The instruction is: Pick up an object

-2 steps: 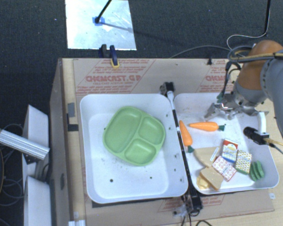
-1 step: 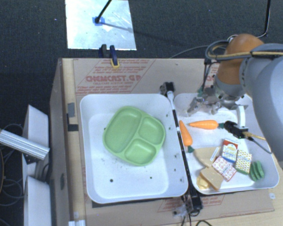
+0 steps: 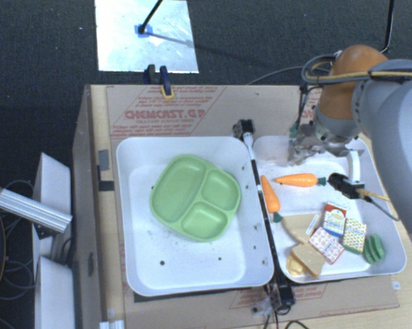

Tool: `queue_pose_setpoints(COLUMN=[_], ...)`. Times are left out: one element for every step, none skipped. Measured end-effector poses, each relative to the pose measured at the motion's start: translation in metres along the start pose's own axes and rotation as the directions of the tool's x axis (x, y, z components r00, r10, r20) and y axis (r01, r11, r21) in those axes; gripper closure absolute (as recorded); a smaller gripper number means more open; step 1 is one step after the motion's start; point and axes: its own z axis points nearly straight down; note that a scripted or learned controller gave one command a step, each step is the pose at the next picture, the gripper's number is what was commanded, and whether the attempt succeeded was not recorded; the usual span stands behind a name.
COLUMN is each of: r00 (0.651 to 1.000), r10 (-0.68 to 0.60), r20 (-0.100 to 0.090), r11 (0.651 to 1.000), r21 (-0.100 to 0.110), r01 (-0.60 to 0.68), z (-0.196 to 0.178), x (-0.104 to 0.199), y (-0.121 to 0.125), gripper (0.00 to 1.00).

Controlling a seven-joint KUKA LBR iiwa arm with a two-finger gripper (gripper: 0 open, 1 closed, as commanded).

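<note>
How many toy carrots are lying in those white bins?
2, both in the right bin. One carrot lies across its upper middle, below the robot's wrist. The other carrot lies along the left wall by the divider. Others may hide beneath the arm.

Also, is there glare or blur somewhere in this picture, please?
Camera view: strong glare on the shiny sheet on the floor; the white bins look bright but keep detail; the gripper is slightly soft; the green plate is sharp.

A green plate with three parts sits in the left white bin. A blue clamp grips the brown board.
</note>
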Motion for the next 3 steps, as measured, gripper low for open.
queue_pose_setpoints(r00=[1.0,1.0,1.0], r10=[-0.001,0.007,0.007], r20=[0.0,0.0,-0.003], r11=[1.0,1.0,1.0], r21=[0.0,0.006,0.006], r01=[0.001,-0.007,-0.007], z=[0.0,0.012,0.011], x=[0.0,-0.071,-0.011], y=[0.0,-0.081,-0.184], gripper=[0.0,0.0,0.0])
